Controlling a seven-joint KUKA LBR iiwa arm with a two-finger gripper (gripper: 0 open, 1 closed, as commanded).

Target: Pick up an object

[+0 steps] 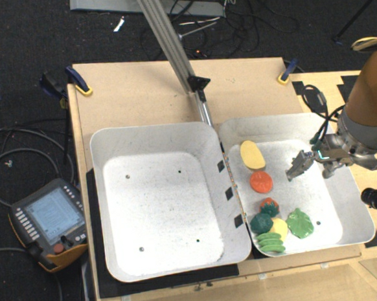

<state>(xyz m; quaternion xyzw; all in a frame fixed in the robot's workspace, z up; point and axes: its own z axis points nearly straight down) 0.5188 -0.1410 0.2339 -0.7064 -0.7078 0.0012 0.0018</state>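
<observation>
Green pea pod (pixel 270 242) anchors the lower-centre toy cluster; orange tomato (pixel 261 183) lies just left of the gripper (pixel 299 165), jaw state indiscernible.

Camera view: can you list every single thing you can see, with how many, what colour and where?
shallow white bins: two, white, side by side on the bench
yellow oval toy: one, right bin, upper left
orange-red round toy: one, below the yellow one
small red toy: one, right bin, lower left
dark green lumpy toy: one, beside the red one
light green leafy toy: one, right bin, bottom
green pea-pod toy: one, bottom edge
handheld control pad: one, grey and orange, floor at left
gripper: one, grey, above right bin
</observation>
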